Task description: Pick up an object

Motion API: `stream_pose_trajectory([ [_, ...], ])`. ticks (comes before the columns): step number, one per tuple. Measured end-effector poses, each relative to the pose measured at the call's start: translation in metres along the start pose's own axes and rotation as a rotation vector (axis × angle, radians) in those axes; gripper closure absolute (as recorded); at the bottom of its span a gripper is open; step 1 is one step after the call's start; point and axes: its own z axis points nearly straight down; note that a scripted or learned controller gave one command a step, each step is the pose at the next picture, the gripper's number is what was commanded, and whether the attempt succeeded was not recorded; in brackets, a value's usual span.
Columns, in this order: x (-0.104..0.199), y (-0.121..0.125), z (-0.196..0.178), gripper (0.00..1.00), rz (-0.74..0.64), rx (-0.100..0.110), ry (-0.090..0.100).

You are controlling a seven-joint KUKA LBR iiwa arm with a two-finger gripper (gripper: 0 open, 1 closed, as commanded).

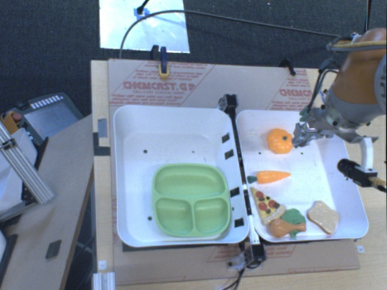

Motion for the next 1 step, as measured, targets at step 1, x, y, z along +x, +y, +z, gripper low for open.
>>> stream_pose_trajectory([
  [1, -0.0002, 0.0015, -0.0365, 1.0, 0.0, 0.001, 0.0],
])
